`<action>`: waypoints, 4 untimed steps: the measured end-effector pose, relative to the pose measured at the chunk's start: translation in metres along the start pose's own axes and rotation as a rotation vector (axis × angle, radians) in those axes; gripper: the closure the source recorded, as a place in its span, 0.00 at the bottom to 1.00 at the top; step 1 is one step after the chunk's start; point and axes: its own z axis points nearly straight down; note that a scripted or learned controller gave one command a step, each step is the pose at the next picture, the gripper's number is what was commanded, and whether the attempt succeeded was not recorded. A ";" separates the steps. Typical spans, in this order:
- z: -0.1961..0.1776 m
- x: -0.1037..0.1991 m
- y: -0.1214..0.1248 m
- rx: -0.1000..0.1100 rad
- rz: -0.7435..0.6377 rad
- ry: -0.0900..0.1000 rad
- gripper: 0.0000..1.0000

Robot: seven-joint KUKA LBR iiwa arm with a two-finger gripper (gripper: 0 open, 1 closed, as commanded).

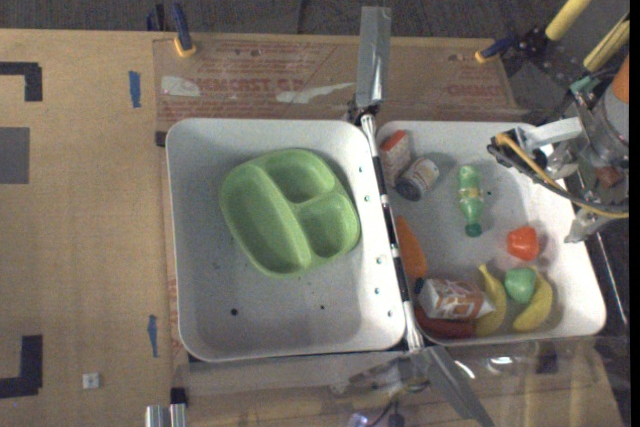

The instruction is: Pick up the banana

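Two yellow bananas lie in the front right corner of the right bin (560, 205). One banana (494, 297) curves beside a small carton (452, 298). The other banana (536, 308) lies against the bin's front right wall, with a green round fruit (520, 283) between them. My gripper (590, 200) hangs over the bin's right rim, behind and to the right of the bananas, with cables around the wrist. Nothing shows in its grasp.
The right bin also holds a red-orange fruit (522, 242), a green bottle (469, 199), a tin can (418, 178), a red and white packet (396, 153) and an orange carrot (409, 249). A green divided plate (290, 211) sits in the left bin (200, 295).
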 end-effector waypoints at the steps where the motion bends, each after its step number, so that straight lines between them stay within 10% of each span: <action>1: 0.125 -0.041 -0.047 0.002 0.006 -0.002 0.00; 3: 0.179 -0.044 -0.022 0.003 -0.207 0.006 0.00; 4: 0.062 -0.043 0.015 -0.001 -0.389 0.000 0.00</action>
